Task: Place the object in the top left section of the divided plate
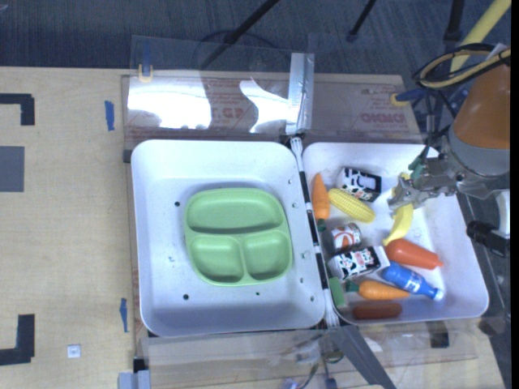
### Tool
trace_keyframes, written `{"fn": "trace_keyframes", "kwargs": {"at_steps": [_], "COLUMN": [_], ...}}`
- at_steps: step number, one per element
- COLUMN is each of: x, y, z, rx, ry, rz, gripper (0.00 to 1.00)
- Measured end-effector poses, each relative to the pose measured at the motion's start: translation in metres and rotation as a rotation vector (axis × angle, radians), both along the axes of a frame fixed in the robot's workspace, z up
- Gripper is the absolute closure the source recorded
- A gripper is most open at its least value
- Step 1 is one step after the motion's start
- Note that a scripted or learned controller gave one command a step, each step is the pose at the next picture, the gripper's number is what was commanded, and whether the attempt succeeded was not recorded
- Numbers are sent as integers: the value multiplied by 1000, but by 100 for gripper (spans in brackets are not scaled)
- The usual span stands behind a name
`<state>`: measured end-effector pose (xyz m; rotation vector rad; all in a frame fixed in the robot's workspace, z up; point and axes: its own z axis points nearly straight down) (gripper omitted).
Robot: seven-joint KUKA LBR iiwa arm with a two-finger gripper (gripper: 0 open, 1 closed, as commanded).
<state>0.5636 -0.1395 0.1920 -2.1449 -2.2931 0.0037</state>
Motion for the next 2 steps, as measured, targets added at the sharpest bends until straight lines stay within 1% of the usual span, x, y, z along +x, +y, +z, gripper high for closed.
{"fn": "trace_keyframes", "kwargs": {"at_steps": [1, 2], "x": [39, -3], "y": [67, 59], "z": [2, -8], "rx": [0, 3], "ry": [-3, 1], "rz": [132, 329], "gripper": [100, 100]}}
